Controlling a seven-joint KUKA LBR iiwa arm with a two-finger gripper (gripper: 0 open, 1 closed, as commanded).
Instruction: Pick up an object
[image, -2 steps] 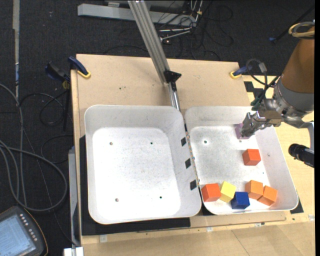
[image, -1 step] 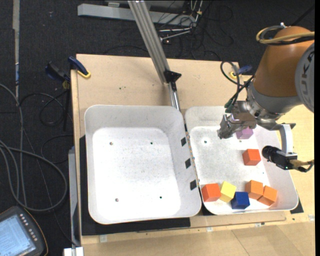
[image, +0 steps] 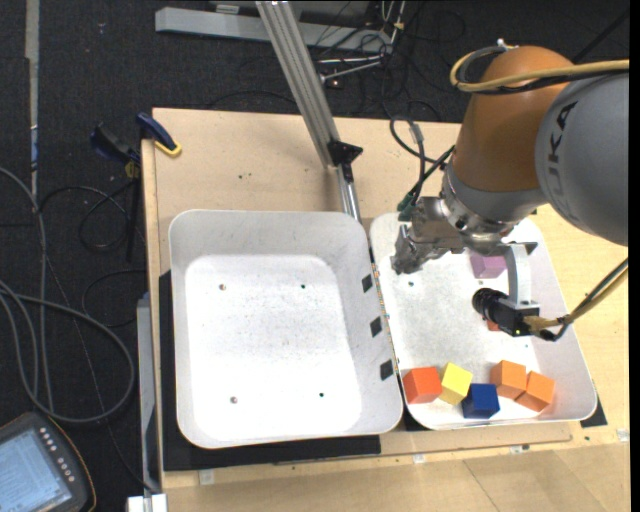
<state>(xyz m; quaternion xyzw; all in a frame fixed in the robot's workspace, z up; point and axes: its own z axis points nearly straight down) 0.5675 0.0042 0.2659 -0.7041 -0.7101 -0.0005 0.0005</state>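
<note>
My gripper (image: 404, 260) hangs over the upper left part of the right bin (image: 440, 300), close to the wall between the two bins. No object shows at its tip. A purple block (image: 489, 266) lies to its right, partly under the wrist. Along the bin's near edge sit an orange block (image: 422, 383), a yellow block (image: 456, 381), a blue block (image: 481, 400) and two more orange blocks (image: 511, 376) (image: 539, 390). A small red piece (image: 492, 322) peeks out beside a black fitting on the arm.
The left bin (image: 265, 320) is beside the gripper, across a low wall. A metal pole (image: 310, 90) slants down to the bench behind the bins. The arm's bulk (image: 520, 130) covers the right bin's far corner.
</note>
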